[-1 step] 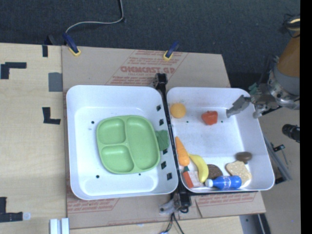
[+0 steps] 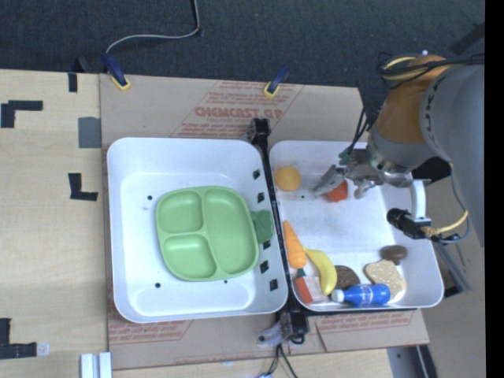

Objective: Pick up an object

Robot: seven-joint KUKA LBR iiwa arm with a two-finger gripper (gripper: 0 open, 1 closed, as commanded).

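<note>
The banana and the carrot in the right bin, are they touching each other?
Touching. The camera view shows the banana lying against the lower end of the carrot with no white bin floor between them.

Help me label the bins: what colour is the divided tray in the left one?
Green tray, seen in the camera view.

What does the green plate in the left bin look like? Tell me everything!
The green plate is a light green tray with rounded corners, and it looks like smooth plastic. Raised ridges split it into three compartments: two smaller ones on the left and one larger on the right, all bare. It lies flat, slightly turned, on the floor of the left white bin, near the middle. A darker green piece pokes out at its right edge, by the wall between the bins; what that piece is cannot be made out.
</note>
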